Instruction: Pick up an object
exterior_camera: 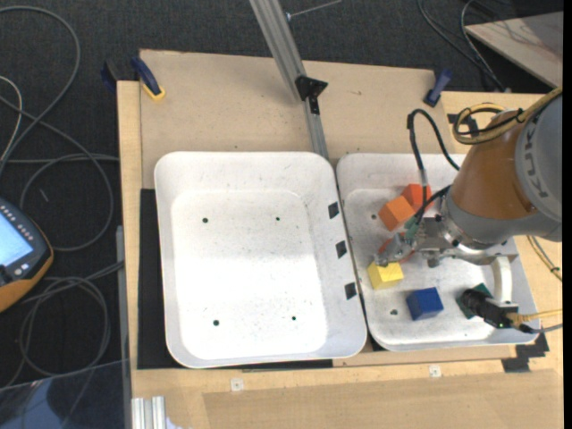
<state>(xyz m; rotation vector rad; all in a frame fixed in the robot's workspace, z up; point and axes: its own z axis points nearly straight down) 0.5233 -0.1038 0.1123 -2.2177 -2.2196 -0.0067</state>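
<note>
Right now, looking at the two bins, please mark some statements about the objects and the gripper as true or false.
1. The yellow block lies in the right bin. True.
2. The blue block sits in the left bin. False: it is in the right bin, near the front edge.
3. The gripper hangs over the right bin, close above the yellow block. True.
4. The orange block is nearer the front edge than the blue block. False: it lies farther back.
</note>
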